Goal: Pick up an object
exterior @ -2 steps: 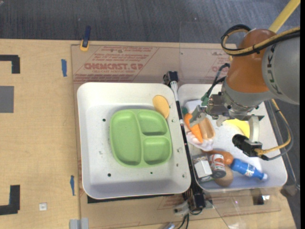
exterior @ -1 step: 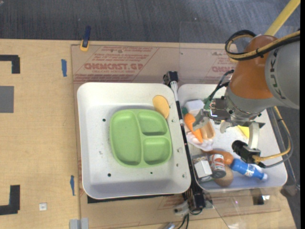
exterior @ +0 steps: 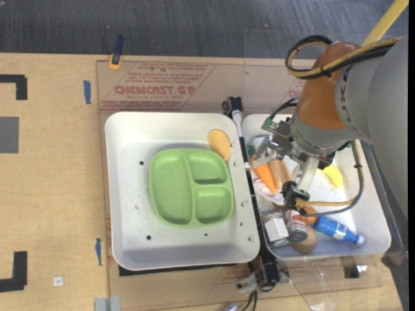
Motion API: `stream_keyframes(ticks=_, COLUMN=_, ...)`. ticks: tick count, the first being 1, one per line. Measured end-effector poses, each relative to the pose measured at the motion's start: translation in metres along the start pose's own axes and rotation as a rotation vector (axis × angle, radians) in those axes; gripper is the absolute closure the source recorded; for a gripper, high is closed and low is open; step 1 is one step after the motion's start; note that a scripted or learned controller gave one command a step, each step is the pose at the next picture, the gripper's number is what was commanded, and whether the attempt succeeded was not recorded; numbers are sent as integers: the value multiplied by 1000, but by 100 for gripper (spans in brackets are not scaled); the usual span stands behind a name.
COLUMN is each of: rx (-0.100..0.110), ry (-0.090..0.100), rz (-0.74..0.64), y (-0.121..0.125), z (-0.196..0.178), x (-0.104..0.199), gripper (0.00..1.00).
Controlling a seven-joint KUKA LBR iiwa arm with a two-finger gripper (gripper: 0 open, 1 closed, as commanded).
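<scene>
Locate the end effector low over the far left part of the right bin, below the grey arm with its orange band. Treat its opening, and any hold on an item, as not determinable: hidden under the wrist.

Find the orange carrot-shaped item just beside the end effector, close to the left wall of the right bin. Read its long axis as slanting from far left to near right; pointing direction unclear, with the near end partly covered. Note a tan item lying parallel and touching on its right side.

Find the blue bottle on its side by the near right corner of the same bin, long axis slanting along the near wall, narrower end toward the right wall. Note a brown rounded item near its wider end and a yellow item toward the right wall.

In the left bin on the worktop, find a green divided plate at centre and a yellow-orange oblong piece by the far right corner, just beside the plate.
</scene>
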State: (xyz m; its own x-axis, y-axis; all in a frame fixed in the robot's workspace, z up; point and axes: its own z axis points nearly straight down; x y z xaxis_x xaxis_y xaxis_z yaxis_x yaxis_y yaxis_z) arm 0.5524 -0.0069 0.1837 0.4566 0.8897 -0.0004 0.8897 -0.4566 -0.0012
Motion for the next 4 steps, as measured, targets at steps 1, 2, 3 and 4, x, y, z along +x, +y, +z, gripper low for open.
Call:
stream_keyframes(ticks=1, rx=3, ry=-2, rz=-134, y=15, z=0, x=-26, gripper=0)
stream_keyframes(ticks=2, rx=9, ry=-4, rz=-176, y=31, z=48, x=-85, gripper=0)
stream_keyframes(ticks=3, rx=-17, ry=8, rz=-43, y=32, z=91, x=-84, gripper=0)
stream_keyframes(ticks=4, rx=-12, ry=4, rz=98, y=85, z=93, x=-62, gripper=0)
